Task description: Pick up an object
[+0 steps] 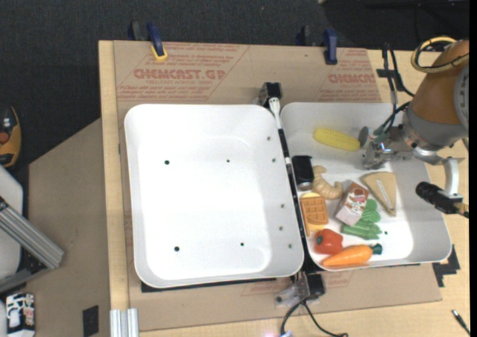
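Two shallow white bins are set side by side on the bench (119, 179). The left bin (149, 201) is bare; the right bin (425, 246) carries a cluster of toy food. A yellow corn cob (336, 139) is seen lying alone near the far wall of the right bin, well apart from the rest. Nearer the camera, a waffle (314, 210), a red pepper (328, 239), an orange carrot (348, 256), a green vegetable (364, 223), a small packet (352, 206) and a tan wedge (381, 191) are packed close together, several of them touching.

The arm is reached in from the right, and the pincer (376, 145) is held low over the right bin, just beside the right end of the corn cob. How wide it stands cannot be told from this slant, and nothing is seen between its tips.

The step in hand is judged to be the approach to a grasp, with nothing lifted yet. The corn cob is judged the best target: it is isolated, so neighbours would not be disturbed. The pincer should be centred over the middle of the cob and closed across its short axis, since a grip taken at the tapered end is likely to slip. The descent should be stopped just above the bin floor before closing.
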Motion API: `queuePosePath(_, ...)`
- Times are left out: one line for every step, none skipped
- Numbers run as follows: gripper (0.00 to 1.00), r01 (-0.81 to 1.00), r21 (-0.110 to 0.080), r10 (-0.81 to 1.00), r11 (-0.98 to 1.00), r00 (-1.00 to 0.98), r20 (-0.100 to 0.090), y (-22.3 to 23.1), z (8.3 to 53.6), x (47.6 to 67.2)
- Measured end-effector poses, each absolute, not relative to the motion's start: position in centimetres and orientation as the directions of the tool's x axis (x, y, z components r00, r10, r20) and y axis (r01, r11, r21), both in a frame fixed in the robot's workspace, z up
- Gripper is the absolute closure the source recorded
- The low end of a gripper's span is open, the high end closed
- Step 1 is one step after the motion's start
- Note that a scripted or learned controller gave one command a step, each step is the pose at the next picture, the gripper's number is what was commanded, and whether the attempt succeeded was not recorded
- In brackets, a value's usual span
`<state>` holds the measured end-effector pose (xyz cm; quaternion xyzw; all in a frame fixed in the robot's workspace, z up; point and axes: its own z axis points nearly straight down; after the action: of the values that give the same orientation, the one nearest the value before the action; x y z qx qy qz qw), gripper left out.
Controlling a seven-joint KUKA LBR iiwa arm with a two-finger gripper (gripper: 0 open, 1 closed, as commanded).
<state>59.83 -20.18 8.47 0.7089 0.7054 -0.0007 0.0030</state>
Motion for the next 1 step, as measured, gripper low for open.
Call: queuePosePath(1.00,1.000,0.002,1.000,-0.004,0.004,-0.001,-20.58,17.54,51.46)
